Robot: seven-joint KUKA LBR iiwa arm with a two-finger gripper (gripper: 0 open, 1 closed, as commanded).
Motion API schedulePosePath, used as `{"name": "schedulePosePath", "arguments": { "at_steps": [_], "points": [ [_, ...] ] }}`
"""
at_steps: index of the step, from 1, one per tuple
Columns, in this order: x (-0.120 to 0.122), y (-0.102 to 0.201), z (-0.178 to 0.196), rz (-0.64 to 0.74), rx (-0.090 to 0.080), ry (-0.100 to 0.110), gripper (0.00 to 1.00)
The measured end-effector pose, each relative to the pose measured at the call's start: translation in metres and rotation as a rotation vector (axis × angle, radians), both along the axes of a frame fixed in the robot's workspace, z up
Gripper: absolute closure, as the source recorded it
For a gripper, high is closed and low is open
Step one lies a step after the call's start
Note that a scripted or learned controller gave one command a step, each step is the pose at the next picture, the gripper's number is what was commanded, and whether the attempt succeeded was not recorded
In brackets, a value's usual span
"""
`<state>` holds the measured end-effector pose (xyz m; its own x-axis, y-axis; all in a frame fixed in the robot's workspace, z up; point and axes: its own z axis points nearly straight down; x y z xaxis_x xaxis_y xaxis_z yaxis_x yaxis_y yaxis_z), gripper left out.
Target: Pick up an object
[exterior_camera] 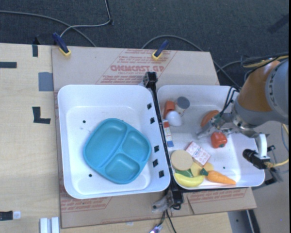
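I have the arm [262, 93] reaching in from the right over the right bin [233, 92]. It carries the gripper [209, 129] low among the toys, and the step in hand, as I judge it, is closing on a piece to lift.

The left bin [70, 130] holds a blue divided tray [117, 150]. The right bin is crowded: an orange-and-grey piece [177, 106] and a white ball [173, 117] sit near the divider. A small printed box [198, 153] lies at mid-floor. A tan disc [181, 160], a banana [188, 180] and a carrot [220, 178] are bunched at the near wall.

The nearest candidates are a red tomato-like toy [218, 139], just beside the gripper's near side, and an orange rounded toy [211, 116], touching or almost under it. The fingers look parted, splayed toward the bin floor, and I see nothing between them. I cannot tell how wide the gap is.

To do this well I would centre the fingers over one round toy before closing. Both are smooth and likely to roll or squirt out sideways. I would also keep off the box, which sits near.

Both bins rest on a cardboard sheet [136, 67] clipped down on a pale wooden bench [19, 144]. Dark carpet [184, 13] with loose cables [106, 8] lies beyond.
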<state>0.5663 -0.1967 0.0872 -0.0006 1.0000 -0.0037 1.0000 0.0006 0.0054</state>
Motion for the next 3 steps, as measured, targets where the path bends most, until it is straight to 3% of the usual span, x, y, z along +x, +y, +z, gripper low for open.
{"name": "schedulePosePath", "arguments": {
  "at_steps": [1, 2, 3],
  "points": [
    [0.07, 0.047, -0.001, 0.003, 0.003, -0.001, 0.0],
    [0.096, 0.085, -0.001, 0.0, -0.004, 0.039, 0.0],
    [0.103, 0.058, 0.096, 0.0, 0.001, 0.002, 0.0]
  ]
}}
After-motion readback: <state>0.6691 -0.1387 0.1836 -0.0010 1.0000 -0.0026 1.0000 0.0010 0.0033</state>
